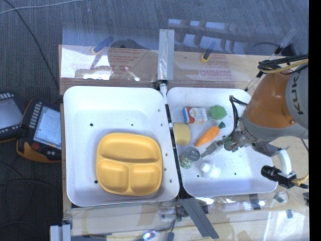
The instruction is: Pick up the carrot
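The carrot (207,135), orange with a green top, lies slanted in the middle of the right bin (251,185). My gripper (211,148) hangs low over that bin, just below and to the right of the carrot and very close to it. The carrot lies on the bin floor, and I cannot see anything held in the gripper. The arm's orange band (268,104) sits above the bin's right side.
Around the carrot are a small carton (195,115), a green knobbly item (217,111), a yellow block (181,133), a grey-green round item (189,157) and a white piece (208,170). The left bin (80,114) holds a yellow divided tray (129,163).
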`<action>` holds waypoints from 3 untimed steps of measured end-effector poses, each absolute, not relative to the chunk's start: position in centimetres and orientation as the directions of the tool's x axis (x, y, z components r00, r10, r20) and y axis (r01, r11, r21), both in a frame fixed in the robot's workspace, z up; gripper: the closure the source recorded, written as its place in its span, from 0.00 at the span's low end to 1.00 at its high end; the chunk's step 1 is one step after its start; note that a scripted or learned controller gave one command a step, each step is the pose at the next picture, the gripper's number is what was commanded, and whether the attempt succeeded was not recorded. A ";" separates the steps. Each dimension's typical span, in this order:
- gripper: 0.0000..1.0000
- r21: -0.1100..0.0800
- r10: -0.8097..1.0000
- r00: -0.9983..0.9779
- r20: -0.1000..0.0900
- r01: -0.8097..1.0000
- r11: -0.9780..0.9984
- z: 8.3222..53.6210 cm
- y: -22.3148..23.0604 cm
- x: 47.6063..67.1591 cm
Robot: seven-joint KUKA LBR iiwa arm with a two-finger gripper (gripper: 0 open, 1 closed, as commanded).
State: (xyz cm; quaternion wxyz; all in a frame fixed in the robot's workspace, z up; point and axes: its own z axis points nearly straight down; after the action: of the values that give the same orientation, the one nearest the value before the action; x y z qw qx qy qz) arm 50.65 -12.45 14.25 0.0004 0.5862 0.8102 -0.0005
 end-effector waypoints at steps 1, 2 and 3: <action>0.00 -0.001 0.874 -0.486 -0.001 0.874 0.486 13.2 -12.4 56.4; 1.00 0.001 0.874 -0.487 0.002 0.874 0.487 14.1 -12.3 56.4; 1.00 0.000 0.847 -0.531 -0.001 0.847 0.531 23.0 -9.4 59.3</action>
State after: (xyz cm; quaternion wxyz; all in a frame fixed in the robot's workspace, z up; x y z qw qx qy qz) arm 59.33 -9.36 22.95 0.0007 0.4840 0.8751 -0.0003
